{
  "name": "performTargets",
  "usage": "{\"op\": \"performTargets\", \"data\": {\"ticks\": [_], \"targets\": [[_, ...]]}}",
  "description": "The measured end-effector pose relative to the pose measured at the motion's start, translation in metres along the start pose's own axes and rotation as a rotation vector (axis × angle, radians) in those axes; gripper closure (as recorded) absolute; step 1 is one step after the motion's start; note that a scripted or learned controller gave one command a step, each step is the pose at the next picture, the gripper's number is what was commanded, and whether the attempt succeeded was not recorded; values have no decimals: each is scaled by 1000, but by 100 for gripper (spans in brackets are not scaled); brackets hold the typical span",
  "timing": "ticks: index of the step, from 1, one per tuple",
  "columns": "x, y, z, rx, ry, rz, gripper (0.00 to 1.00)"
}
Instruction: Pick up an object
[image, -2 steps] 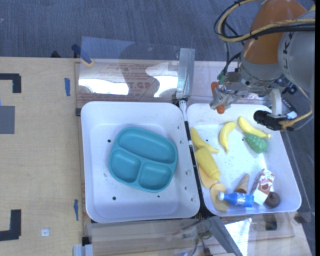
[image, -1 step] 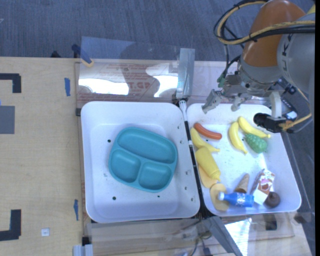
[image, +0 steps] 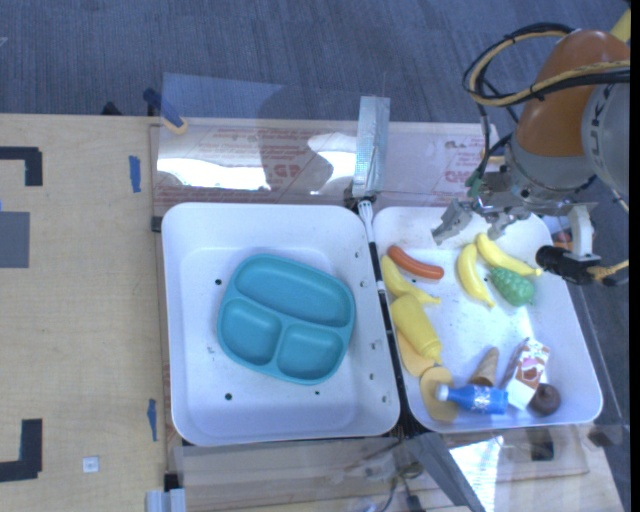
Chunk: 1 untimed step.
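The hand (image: 478, 212) hovers with fingers spread above the right bin (image: 580, 340), just beside two bananas (image: 476, 274), holding nothing.

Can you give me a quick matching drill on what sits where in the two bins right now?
Things:
1. divided plate
2. hot dog
3. blue bottle
4. claw

Places:
A. near edge of the right bin
B. above the right bin's far side
C. left bin
D. right bin, far left part, near the divider

Pairs: 1-C, 2-D, 3-A, 4-B
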<state>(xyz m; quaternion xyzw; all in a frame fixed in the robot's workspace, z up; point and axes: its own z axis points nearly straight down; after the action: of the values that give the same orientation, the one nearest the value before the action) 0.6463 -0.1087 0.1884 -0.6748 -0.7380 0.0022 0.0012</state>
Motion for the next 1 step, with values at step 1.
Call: {"op": "performTargets", "data": {"ticks": [1], "targets": [[-74,-28,75,5,2,35,0]]}}
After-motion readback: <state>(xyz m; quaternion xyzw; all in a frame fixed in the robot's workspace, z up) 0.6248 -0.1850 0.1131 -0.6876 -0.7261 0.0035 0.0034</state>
